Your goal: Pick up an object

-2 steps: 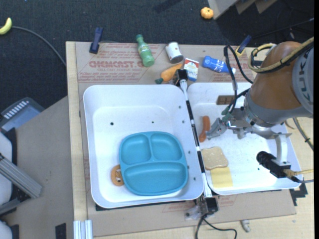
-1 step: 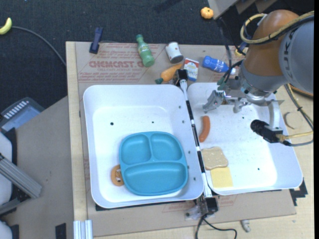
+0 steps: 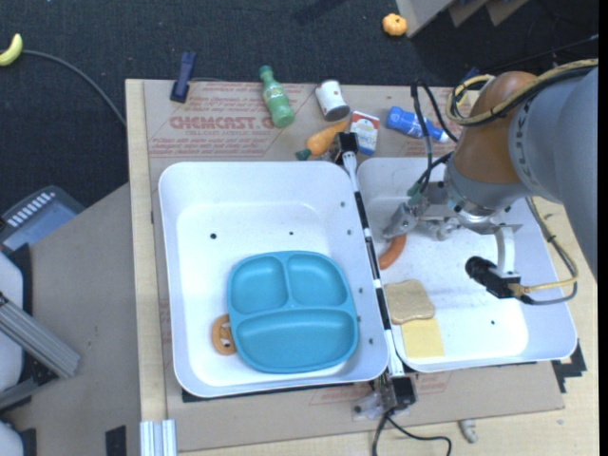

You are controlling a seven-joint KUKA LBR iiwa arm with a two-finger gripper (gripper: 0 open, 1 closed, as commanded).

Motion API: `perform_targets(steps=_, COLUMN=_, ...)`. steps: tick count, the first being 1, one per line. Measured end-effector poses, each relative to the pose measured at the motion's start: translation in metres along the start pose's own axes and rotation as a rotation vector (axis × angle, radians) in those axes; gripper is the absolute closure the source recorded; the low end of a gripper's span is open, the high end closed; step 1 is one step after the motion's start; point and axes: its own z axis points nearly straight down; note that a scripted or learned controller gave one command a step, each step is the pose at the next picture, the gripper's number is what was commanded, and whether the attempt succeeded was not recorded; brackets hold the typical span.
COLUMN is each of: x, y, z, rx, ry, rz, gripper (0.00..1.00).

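Yellow cheese slice (image 3: 423, 338) lies flat near the right bin's (image 3: 532, 350) front rim. Gripper (image 3: 407, 224) hangs just beside the orange sausage (image 3: 391, 250); open or closed, cannot tell. Sausage judged light, smooth and prone to roll: grasp mid-length. Left wall crowds it; open floor lies rightward.

A single fixed camera hangs above the desk (image 3: 142, 255) and looks down at a slant, far enough off to take in both white bins whole. The left bin (image 3: 190, 217) sits near the middle of the view and the right bin (image 3: 532, 335) reaches toward its right side. Dark floor (image 3: 76, 17) runs along the top and left of the view. The arm (image 3: 541, 131) enters from the right, crossing over the right bin.
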Motion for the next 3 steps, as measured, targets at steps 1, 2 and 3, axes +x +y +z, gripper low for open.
perform_targets(steps=1, x=0.001, y=0.002, z=-0.011, rx=-0.005, ry=0.0, rz=0.0, gripper=1.0)
perform_targets(steps=2, x=0.053, y=-0.037, z=-0.116, rx=-0.005, ry=0.0, rz=-0.002, gripper=1.0)
perform_targets(steps=3, x=0.053, y=-0.038, z=-0.116, rx=-0.004, ry=0.0, rz=-0.002, gripper=0.0)
